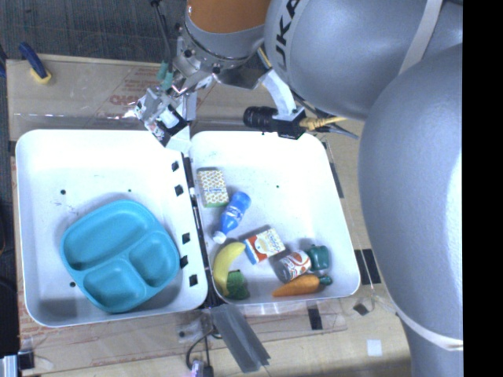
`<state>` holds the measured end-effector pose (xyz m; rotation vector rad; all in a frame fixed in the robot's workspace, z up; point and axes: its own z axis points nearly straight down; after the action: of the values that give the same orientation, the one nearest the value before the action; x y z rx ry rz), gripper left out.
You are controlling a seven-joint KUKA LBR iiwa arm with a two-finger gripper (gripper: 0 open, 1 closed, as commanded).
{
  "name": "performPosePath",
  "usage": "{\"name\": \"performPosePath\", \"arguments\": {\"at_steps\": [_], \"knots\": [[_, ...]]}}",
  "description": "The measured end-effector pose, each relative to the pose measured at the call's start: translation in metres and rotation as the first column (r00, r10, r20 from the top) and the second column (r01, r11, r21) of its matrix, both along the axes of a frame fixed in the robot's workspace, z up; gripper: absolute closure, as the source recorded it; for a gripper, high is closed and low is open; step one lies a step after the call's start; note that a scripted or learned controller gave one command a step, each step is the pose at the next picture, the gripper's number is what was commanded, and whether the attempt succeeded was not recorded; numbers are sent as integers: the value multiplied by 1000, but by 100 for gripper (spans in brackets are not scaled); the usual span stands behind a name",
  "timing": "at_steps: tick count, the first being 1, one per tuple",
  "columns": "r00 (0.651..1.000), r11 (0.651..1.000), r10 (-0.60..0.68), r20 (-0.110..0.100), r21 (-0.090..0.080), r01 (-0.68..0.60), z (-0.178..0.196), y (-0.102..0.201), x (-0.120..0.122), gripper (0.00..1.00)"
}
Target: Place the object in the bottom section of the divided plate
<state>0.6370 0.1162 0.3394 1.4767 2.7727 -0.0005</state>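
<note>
Gripper hovers above the bins' far edge, its hold impossible to tell, while the blue plate sits empty, so placing remains undone.

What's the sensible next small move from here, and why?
Probably swing the gripper from the bins' top edge down over the right bin: the banana, bottle and carrot lie there, while the blue divided plate waits in the left bin.
</note>
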Motion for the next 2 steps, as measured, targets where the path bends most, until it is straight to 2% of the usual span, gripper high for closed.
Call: {"name": "performPosePath", "arguments": {"at_steps": [1,2], "knots": [[997,997,77,-3,-1,-77,-77,26,0,100],[997,997,80,-4,-1,-80,-112,41,-56,100]]}}
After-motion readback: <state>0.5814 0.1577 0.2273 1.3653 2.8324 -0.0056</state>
